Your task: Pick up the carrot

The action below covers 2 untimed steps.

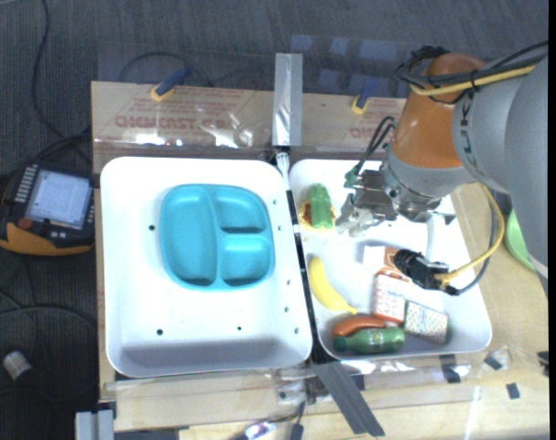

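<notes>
Carrot [354, 323] lies low in the right bin [474, 324], against a green vegetable [374, 340]. Likely light, stiff, slick; grip mid-body. My gripper [355, 216]: opening unreadable.

Blue divided plate [216, 235] in left bin [131, 337]; banana [325, 285], green cucumber [373, 340], patterned boxes [408, 306] in right bin [474, 324].

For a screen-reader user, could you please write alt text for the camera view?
The arm's end effector hovers over the upper part of the right bin, apart from the carrot, which lies near the bin's front edge beside a green vegetable and a banana. The left bin holds a blue divided tray.
</notes>
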Available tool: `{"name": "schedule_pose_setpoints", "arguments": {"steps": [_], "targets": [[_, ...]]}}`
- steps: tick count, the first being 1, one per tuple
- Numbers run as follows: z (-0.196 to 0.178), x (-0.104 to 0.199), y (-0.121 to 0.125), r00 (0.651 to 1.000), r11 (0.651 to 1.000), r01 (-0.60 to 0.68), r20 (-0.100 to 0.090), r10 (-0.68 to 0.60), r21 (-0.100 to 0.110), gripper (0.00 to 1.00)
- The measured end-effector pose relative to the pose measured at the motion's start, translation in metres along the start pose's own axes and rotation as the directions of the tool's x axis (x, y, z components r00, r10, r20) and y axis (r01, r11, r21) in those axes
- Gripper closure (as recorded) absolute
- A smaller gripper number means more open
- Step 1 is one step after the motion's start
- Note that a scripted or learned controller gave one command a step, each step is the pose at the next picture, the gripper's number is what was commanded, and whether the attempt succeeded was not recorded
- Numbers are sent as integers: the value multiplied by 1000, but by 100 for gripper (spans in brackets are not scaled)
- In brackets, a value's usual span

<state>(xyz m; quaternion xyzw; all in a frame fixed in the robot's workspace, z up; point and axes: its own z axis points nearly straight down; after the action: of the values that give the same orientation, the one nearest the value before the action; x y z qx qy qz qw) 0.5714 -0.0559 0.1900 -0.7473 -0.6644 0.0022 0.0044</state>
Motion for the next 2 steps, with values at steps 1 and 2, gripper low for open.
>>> {"name": "schedule_pose_setpoints", "arguments": {"steps": [1,2], "targets": [[-65,-30,-53,957,957,288,6,-288,-5,100],[-124,22,-71,763,763,647,7,-647,-4,100]]}}
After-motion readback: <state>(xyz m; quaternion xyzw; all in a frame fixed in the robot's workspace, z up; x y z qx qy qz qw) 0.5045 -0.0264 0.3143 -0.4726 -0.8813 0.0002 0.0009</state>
